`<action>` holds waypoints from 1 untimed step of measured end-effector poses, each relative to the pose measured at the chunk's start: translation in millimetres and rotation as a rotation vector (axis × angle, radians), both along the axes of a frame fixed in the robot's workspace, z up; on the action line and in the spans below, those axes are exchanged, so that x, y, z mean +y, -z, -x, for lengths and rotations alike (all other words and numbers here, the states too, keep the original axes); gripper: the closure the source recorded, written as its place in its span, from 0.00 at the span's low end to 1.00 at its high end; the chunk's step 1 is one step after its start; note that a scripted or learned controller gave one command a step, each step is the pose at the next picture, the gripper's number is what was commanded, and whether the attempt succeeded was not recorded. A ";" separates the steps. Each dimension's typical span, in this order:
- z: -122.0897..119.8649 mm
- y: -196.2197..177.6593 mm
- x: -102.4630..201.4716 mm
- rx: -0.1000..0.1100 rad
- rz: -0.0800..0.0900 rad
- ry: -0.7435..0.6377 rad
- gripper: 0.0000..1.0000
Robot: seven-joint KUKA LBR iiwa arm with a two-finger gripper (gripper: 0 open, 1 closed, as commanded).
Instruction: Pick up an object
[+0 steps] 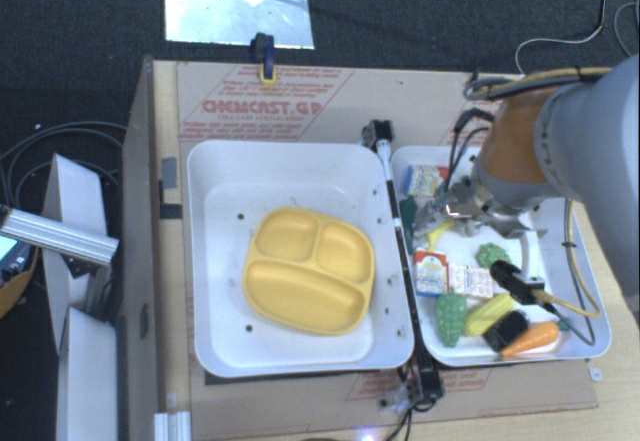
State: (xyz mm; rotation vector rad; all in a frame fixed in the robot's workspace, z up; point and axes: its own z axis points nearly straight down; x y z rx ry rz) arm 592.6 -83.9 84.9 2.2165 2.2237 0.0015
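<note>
The arm is reaching in over the right bin, its wrist bent down so that the gripper is hanging just above the clutter at the upper left of that bin. This looks like the approach of a grasp rather than a lift: nothing is showing between its tips, and whether the hand is spread or clenched cannot be told from this slant.

The candidates for picking are all lying in the right bin, probably heaped there as a stock to draw from. Taking the small red and white carton as the landmark: a second printed carton is lying touching its right side, a green bumpy toy vegetable is sitting just below it, a yellow toy corn or banana is further to the lower right, then a black block and an orange carrot. Above the landmark, another small packet is resting near the bin's top edge, beside the gripper.

The left bin is holding a yellow divided tray, lying flat at its middle.

The print on the cartons is too small to read. On the brown board under the bins, red lettering is reading "CHEMCAST GP".
</note>
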 end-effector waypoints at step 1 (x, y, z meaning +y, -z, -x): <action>-0.9 -10.7 0.9 -0.002 -0.002 -0.002 1.00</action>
